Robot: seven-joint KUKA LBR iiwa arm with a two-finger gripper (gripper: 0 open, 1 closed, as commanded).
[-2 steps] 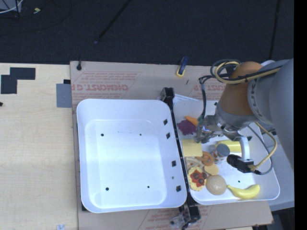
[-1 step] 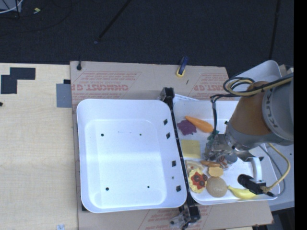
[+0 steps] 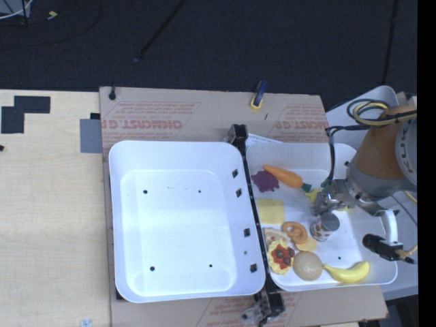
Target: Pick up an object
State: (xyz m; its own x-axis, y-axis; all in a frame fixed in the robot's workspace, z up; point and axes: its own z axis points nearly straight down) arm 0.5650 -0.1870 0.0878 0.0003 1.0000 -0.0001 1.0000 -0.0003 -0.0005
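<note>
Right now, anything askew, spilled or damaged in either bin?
Nothing stands out. The toy food sits inside the right bin: carrot, purple piece, yellow block, pretzel, pizza slice, egg, banana. The gripper is low among them. The left bin looks intact.

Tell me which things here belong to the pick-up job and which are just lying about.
Job:
gripper, down in the right bin
carrot
purple toy
yellow block
pretzel
pizza slice
egg
banana

Lying about:
left bin
cardboard sheet
blue-and-yellow clamp
</note>
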